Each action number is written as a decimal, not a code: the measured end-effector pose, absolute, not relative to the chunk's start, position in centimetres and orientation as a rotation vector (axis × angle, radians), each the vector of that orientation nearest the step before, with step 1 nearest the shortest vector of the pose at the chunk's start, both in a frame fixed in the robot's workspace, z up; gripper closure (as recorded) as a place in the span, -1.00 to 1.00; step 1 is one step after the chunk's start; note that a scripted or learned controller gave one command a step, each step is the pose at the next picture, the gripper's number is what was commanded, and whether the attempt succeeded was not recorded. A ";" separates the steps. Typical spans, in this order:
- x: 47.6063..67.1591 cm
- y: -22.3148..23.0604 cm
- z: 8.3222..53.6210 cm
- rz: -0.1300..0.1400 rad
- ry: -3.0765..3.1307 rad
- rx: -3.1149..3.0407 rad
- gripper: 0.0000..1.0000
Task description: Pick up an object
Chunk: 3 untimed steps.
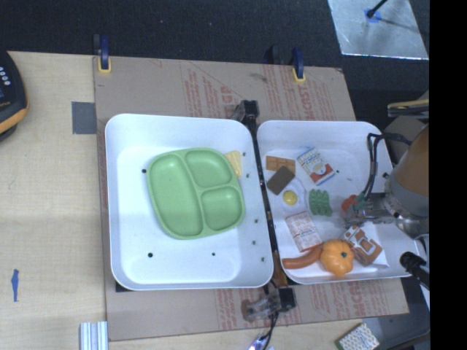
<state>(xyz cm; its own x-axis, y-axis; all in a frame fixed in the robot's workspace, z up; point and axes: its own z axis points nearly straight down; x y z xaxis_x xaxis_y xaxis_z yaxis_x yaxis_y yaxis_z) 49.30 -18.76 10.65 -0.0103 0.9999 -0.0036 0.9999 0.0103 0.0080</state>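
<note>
The right bin point(343, 131) holds several small objects: a brown block point(280, 181), a small white carton point(316, 165), a yellow round piece point(290, 197), a green piece point(319, 202), a white packet point(302, 231), an orange fruit point(336, 257), a reddish sausage point(300, 259) and a brown-and-white patterned piece point(364, 245). My gripper point(360, 208) reaches in from the right edge, low over the bin's right side. It sits beside a small red object point(350, 202), just above the patterned piece. The arm's body hides the bin's right wall.
The left bin point(124, 261) carries a green divided plate point(195, 191) with a yellow piece point(234, 162) at its upper right corner. Both bins rest on a cardboard sheet point(175, 86) held by clamps. A dark device point(9, 93) lies at the far left.
</note>
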 end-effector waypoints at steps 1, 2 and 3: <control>49.3 -18.8 11.7 0.004 2.231 2.199 1.00; 49.3 -18.8 11.6 0.003 2.230 2.200 -1.00; 49.3 -18.9 12.7 0.003 2.231 2.195 1.00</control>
<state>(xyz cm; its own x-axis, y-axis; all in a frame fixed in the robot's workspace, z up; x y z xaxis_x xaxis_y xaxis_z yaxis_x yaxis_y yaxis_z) 49.34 -18.89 12.66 -0.0163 0.9998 -0.0070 0.9998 0.0164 0.0095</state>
